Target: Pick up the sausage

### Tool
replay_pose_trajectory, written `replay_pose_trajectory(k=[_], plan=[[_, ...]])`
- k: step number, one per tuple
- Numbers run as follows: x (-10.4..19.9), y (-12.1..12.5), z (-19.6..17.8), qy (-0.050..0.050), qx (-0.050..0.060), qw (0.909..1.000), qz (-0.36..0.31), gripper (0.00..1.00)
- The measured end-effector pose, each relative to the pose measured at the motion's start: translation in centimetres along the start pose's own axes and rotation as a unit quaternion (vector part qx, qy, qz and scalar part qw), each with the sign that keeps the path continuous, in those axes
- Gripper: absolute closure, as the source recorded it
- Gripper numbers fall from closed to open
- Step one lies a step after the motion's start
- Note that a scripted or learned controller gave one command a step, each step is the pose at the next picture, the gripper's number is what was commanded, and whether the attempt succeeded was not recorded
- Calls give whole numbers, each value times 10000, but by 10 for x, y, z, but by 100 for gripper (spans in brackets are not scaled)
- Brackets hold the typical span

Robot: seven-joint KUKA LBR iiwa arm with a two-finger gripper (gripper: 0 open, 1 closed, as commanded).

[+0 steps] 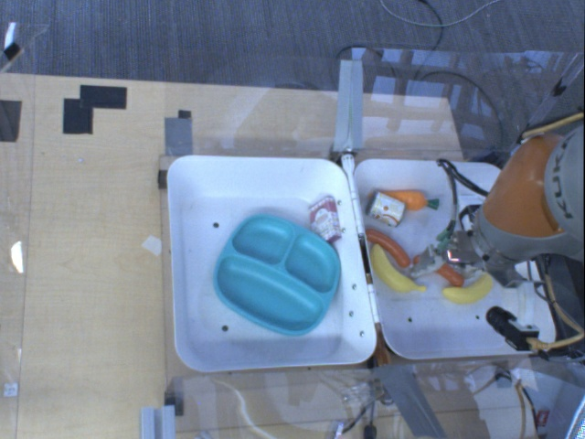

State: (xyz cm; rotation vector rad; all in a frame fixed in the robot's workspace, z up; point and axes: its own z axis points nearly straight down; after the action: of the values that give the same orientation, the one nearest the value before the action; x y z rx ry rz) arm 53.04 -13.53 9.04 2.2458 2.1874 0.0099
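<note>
Sausage (391, 246) — just left of end effector (445, 256).

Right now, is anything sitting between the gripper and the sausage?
In the camera view, the gripper hangs just right of the sausage, whose right end reaches it. Only bare white bin floor shows there; the banana lies just below.

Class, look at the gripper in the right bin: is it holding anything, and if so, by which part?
It cannot be told. The gripper sits low among the sausage and bananas in the right bin, too small and cluttered to see a hold.
</note>
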Motion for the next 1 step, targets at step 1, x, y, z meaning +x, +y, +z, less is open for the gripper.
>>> replay_pose_trajectory(k=[1], plan=[[2,3,-12,8,-32,10000,-13,100]])
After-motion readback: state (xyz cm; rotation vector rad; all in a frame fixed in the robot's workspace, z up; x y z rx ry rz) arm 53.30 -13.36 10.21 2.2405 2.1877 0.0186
